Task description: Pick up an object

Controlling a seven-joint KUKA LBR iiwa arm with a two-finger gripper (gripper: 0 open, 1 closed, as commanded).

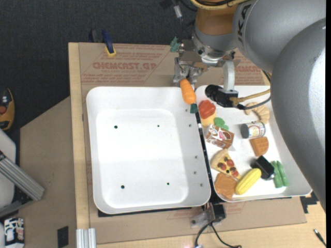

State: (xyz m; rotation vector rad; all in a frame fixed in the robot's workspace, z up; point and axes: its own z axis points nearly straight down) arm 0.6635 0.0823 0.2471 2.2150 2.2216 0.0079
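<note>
While the carrot (187, 93) is hanging clamped between the jaws of the gripper (184, 79), its green tip is pointing down over the rim where the two bins meet. Just below the jaws, the red pepper (207, 108) is lying in the right bin (289, 190); the left bin (103, 102) is spreading away beside them.

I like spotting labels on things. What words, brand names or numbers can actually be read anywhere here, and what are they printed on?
"CHEMCAST G.P" in red, repeated, on the brown sheet under the bins.
Partial white letters, possibly "KU", on the arm's grey casing; cut off.
Print on the small can: too small to read.
Print on the snack packet: too blurred to read.
Markings on the card at the bottom left corner: unreadable.
</note>
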